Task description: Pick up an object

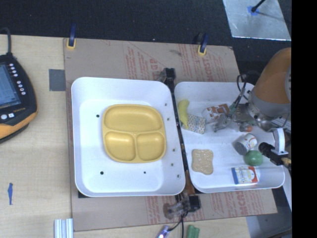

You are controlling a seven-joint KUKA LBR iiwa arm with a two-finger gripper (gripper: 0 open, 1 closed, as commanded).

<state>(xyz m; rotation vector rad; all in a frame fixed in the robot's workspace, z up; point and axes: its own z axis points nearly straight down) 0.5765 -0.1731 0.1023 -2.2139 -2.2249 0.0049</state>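
My gripper (224, 122) hangs low over the middle of the right bin (223, 185), below the grey arm with its orange band (274, 79) that comes in from the right. It sits just beside a small red and white packet (216, 111) and a patterned pouch (196, 124). A yellow banana-shaped piece (184, 111) lies at the bin's left wall. A silver can (246, 144), a green ball (253, 158), a tan flat cracker (202, 161) and a small carton (244, 175) lie nearer the front.
The left bin (86, 133) holds a yellow divided plate (133, 133). A teach pendant (14, 98) lies on the bench at far left. Clamps (201, 43) pin the cardboard sheet at the back.
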